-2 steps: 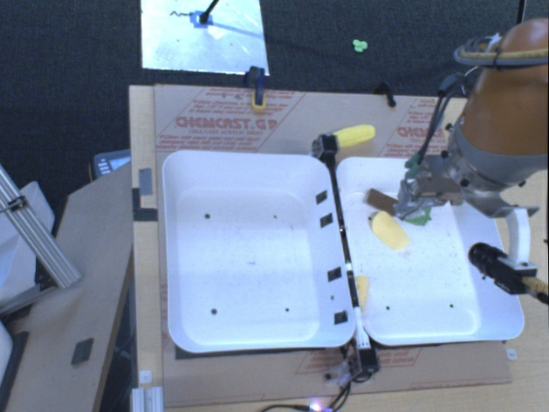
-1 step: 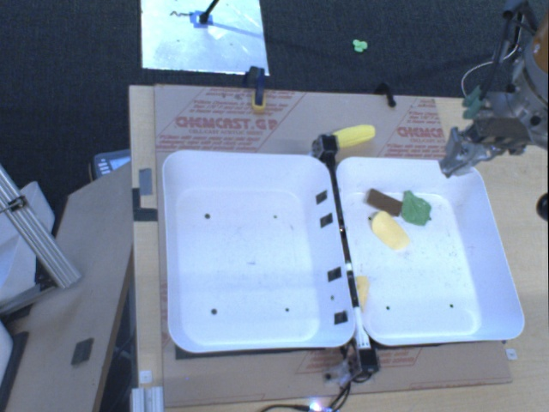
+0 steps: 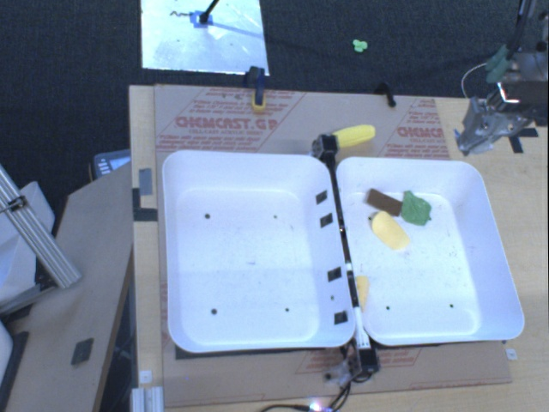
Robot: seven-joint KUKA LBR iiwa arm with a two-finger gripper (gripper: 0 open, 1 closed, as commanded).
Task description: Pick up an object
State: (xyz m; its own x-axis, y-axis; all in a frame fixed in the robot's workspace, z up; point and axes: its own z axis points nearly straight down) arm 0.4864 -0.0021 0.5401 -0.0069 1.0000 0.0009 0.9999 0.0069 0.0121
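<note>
Looking down on the bench point(image 3: 412, 118), I see its brown board carrying two shallow white bins side by side, joined along a row of dark clips. The left bin point(image 3: 249, 256) shows me a bare white floor with a few dark specks. The right bin point(image 3: 446, 307) holds the loose things, all gathered toward its far half.

My gripper point(image 3: 477, 137) hangs over the bench's far right corner, just outside the right bin's far right corner and above the board, not over the bin floor. It is a blurred grey mass from here, and I cannot tell how the claw stands.

Going down in size among the bin's contents: a yellow oval object point(image 3: 389, 231) lies near the middle of the right bin, slightly toward the divider. Just beyond it, toward the far edge, a green crumpled object point(image 3: 417, 209) sits beside a brown block point(image 3: 384, 201), the two touching or nearly so. All three lie well apart from the gripper, toward the bin's centre from where it hangs, with nothing between its fingers that I can make out.

A small yellow piece point(image 3: 362, 290) rests against the divider on the right bin's near side. On the board beyond the bins, a yellow-handled tool point(image 3: 350, 136) lies at the far end of the divider.
</note>
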